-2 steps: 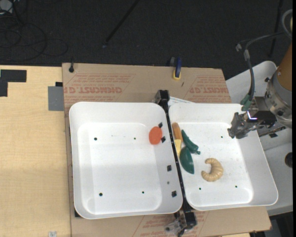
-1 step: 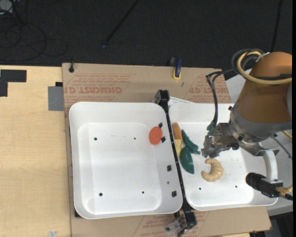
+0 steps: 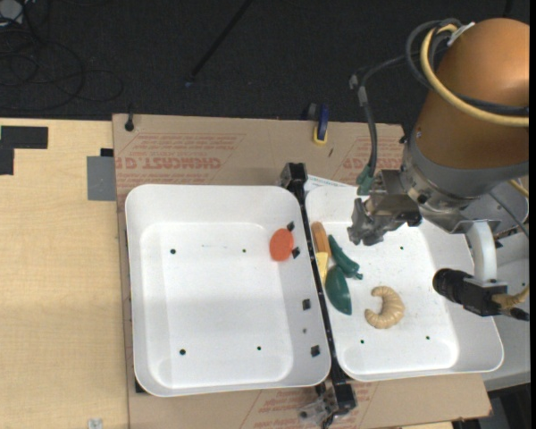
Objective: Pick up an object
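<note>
On the left, the big white bin (image 3: pixel 152 231) has one orange ball (image 3: pixel 282 245) by its right wall, in the middle of the frame. Next comes the right bin (image 3: pixel 447 356). Along its left wall lies a long orange and yellow stick (image 3: pixel 321 247), going up and down the frame. Just right of it sit the green pieces (image 3: pixel 339 275), slanting down and touching each other. The tan curved roll (image 3: pixel 386 307) lies lower right of those, a little apart. The hand (image 3: pixel 372 222) hangs over the upper part of the right bin. The green pieces are nearest, just down and left of it. I cannot tell how wide the hand is, and nothing is seen in it. I think the green pieces are the easy pick.
</note>
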Controlling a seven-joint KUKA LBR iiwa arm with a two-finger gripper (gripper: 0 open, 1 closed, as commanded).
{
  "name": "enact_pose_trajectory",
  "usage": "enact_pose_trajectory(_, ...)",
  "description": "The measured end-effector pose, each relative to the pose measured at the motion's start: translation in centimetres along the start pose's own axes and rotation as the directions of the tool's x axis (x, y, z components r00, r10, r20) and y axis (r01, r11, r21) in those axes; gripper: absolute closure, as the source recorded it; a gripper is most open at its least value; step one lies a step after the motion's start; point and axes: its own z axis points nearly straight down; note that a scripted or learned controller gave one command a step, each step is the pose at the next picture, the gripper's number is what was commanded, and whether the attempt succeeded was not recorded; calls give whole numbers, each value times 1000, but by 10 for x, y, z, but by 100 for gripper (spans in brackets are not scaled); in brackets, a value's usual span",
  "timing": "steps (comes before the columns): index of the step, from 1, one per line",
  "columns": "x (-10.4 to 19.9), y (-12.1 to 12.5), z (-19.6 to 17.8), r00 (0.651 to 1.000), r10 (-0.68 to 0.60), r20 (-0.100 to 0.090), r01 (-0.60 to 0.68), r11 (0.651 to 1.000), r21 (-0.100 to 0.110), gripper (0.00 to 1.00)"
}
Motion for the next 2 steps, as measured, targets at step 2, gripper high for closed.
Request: enact_pose_trajectory(2,121,-28,-142,1000,-3,-2,3,1000,-1,100)
